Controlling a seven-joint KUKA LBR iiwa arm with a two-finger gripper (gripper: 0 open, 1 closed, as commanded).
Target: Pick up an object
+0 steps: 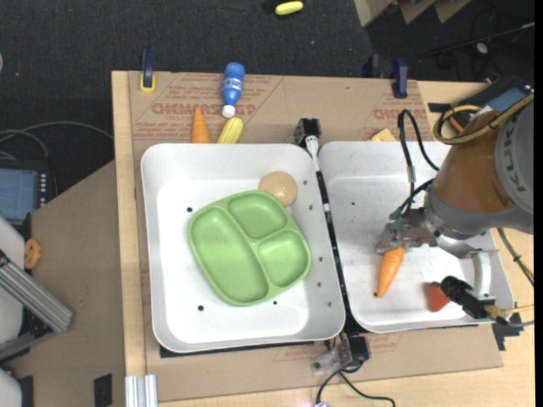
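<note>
The arm (488, 185) reaches in from the right edge and bends down over the right bin (365, 176); its broad orange band sits above the wrist, with grey casing below it, and the wrist slants down and to the left; the gripper (397, 236) hangs low over the middle of that bin, closer to the wall shared with the left bin (170, 227) than to the far side; whether the gripper is spread or pressed together cannot be told, since the wrist hides its tips from above.

A carrot (389, 271) lies on the floor of the right bin just under the gripper; its thick end meets the gripper's lower edge and its thin end points down and to the left, toward the near wall; whether it is pinched or merely touched cannot be told; a small red thing (436, 298) lies to the carrot's right, near the bin's front corner, apart from the carrot.

The left bin holds a green divided plate (248, 246), lying flat and turned at an angle; a tan ball (278, 186) rests against the plate's upper rim.

Behind the bins, on the brown board (339, 100), a blue and white bottle (232, 87) lies above a yellow corn cob (230, 130); a small orange piece (199, 128) lies just left of the cob.
</note>
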